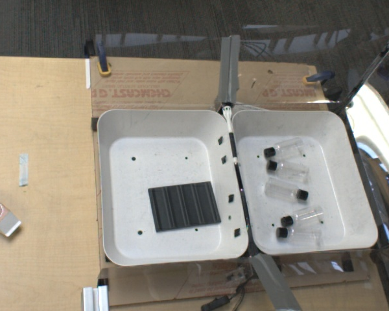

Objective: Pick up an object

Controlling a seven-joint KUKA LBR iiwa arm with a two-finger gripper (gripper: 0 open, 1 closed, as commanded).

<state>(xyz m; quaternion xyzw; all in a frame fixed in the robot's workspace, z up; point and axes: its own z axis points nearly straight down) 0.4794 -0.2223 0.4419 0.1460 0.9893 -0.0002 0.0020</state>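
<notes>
Several clear plastic vials with black caps lie on their sides in the right white bin (pixel 350 173). Two sit close together near the bin's back, one vial (pixel 286 150) just above another vial (pixel 292 168). A third vial (pixel 282 190) lies in the middle, its cap pointing right. The other vials (pixel 305 218) lie near the front wall. In the left white bin (pixel 117 173) a black ribbed rectangular pad (pixel 184 206) lies flat, a little front of centre.
A grey metal post (pixel 229 70) rises behind the seam between the bins. Blue clamps (pixel 104 63) (pixel 318 78) hold the cardboard sheet at the back. On the wooden bench at left lie a small eraser-like block (pixel 1 216) and a thin metal strip (pixel 23 170).
</notes>
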